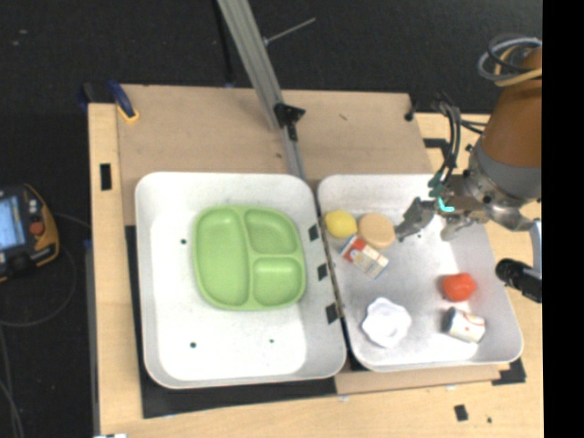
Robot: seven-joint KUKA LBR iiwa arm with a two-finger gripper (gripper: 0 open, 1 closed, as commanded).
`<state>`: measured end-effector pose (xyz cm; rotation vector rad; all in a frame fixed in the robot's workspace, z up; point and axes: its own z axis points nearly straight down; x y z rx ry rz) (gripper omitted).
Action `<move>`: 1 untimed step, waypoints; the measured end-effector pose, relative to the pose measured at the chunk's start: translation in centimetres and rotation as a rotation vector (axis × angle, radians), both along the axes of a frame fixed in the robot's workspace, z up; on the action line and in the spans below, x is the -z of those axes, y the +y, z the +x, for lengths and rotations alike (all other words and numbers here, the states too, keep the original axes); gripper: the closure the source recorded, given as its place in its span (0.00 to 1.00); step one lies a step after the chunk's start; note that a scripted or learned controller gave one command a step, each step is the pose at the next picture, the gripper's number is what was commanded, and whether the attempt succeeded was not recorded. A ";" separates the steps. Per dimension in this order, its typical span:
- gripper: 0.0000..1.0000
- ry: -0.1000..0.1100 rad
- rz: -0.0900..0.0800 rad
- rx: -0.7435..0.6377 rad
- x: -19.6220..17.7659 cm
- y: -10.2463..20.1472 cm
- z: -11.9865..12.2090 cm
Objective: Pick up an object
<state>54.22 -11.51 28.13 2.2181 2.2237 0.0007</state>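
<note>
Hand [431,217] over the right bin, nothing lifted yet.

We see it hanging at the upper right of the right bin [415,359], but we cannot tell its state. All candidates lie loose: yellow ball [339,224], tan round piece [376,230], small box [366,256], white lump [386,322], orange ball [459,286]. We judge the grasp itself is yet to come.

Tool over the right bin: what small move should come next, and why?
Probably a short move left and down toward the tan round object. The tool hangs at the right bin's upper edge, just right of that object, nothing between its fingers; the orange ball lies farther away.
</note>
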 end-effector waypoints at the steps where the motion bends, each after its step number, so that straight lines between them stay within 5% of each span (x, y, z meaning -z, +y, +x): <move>1: 0.00 -0.002 0.000 0.000 -0.1 0.0 0.0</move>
